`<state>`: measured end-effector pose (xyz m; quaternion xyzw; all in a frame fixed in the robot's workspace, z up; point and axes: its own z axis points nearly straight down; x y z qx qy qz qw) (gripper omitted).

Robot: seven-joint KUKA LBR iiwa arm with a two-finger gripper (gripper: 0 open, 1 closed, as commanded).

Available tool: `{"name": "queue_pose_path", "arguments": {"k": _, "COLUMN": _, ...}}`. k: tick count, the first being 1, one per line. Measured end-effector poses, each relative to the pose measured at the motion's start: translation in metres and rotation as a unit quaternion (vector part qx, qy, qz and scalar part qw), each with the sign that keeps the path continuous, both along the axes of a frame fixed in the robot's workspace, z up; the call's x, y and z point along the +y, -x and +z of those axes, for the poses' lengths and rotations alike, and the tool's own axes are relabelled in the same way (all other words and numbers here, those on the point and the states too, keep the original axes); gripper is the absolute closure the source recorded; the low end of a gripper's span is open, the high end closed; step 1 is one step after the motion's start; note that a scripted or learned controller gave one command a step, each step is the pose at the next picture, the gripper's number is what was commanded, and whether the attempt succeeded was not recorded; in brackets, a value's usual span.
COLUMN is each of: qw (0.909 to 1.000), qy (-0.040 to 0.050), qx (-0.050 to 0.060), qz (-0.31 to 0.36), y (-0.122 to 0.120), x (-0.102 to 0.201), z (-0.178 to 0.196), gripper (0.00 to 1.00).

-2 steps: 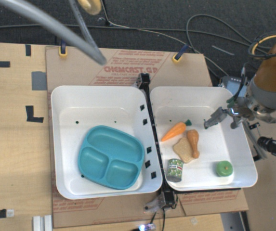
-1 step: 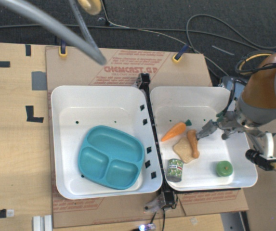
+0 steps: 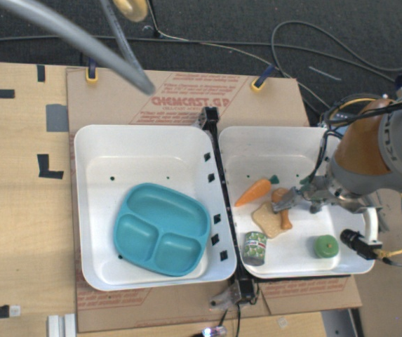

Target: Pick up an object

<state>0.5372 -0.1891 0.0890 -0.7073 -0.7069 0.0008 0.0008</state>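
High slanted view over both bins (image 3: 81, 188)

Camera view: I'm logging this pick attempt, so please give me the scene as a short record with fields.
left bin: holds a teal divided plate
right bin: holds carrot, bread slice, small green-labelled can, green round object
gripper: low over the bread slice, beside the carrot
grasp: cannot tell
arm: reaches in from the right

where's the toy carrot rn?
In the camera view, the toy carrot lies in the right bin, in its left half near the divider, just above the bread slice and left of the gripper.
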Motion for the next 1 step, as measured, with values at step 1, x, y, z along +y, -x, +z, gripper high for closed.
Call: {"name": "queue_pose_path", "arguments": {"k": 1, "qw": 1.0, "qy": -0.002, "qx": 0.0, "qz": 0.001, "y": -0.0013, "x": 0.0015, "z": 0.0138, "gripper": 1.0}}
